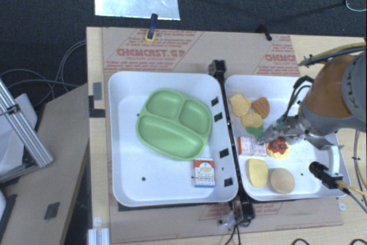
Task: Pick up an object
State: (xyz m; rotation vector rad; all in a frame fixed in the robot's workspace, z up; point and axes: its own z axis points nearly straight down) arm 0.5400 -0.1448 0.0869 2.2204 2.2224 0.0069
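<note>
left bin: green tray, carton; right bin: toy foods

Both bins are plain white. The divided plate in the left one is a soft pale green, and the little box below it is white with red and blue print. Over in the right bin: yellow waffle-textured chips, an orange-brown one, a red and yellow toy, a pale yellow piece and a tan round one. The arm is grey with an orange band. The tabletop is tan with red lettering.
</note>
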